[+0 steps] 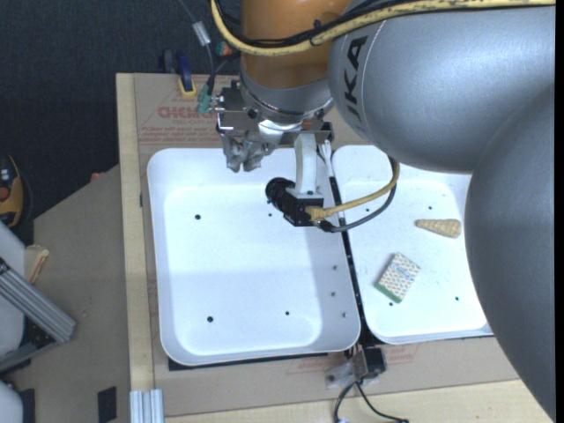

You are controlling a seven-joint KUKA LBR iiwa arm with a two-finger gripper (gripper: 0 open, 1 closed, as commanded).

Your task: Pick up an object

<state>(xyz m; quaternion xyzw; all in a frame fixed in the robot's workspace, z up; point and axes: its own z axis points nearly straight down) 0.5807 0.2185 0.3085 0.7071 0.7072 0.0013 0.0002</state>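
Reading outward from my gripper [240,159], I can't tell how its jaws stand. Both candidates sit well off to its right and nearer the camera: the green-edged packet [397,277], then the tan cone [440,227].

One fixed camera looks down slantwise, fairly near, on both white bins [176,236], arm [458,77] entering from the right.

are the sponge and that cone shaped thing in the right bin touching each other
Apart. The camera view shows bare white bin floor between the sponge and the cone-shaped piece; the cone lies higher up in the right bin.
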